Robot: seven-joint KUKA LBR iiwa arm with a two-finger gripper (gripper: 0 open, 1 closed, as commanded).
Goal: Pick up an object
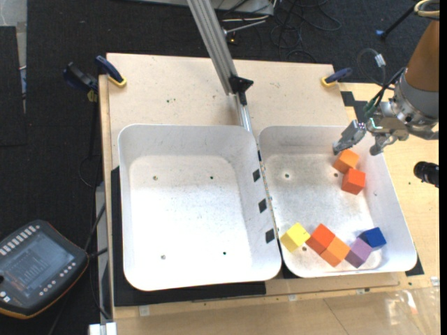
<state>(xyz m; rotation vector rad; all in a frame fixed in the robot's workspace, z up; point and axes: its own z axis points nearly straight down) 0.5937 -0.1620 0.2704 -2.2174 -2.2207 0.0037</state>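
Pick not done yet: the two-finger gripper [364, 139] sits over the upper right part of the right shallow white bin [300, 145], fingers spread apart with nothing between them. 1 fingertip [347, 142] is just above-left of the upper orange block [345, 160], near it, and I can't tell if it's touching; the other finger is off to the right over the bin's rim area. My read is it's in the approach or descent stage, so closing on a block and lifting are both left. Likely target is that upper orange block: small, cube-like, matte, tilted relative to the bin edges, lying near the bin's right wall. A second orange block [354, 181] sits just below it, touching or nearly so, which could crowd the grasp. The rest of the candidates are clustered at the bin's lower right: a yellow block [295, 236], a darker orange-red block [322, 237], a lighter orange block [335, 250] touching it, a purple block [359, 251], and a blue block [374, 237] near the corner. All 7 lie flat on the bin floor, none lifted. The left shallow white bin [140, 145] has only specks on its floor. The grey arm with orange band [422, 68] reaches in from the right edge.
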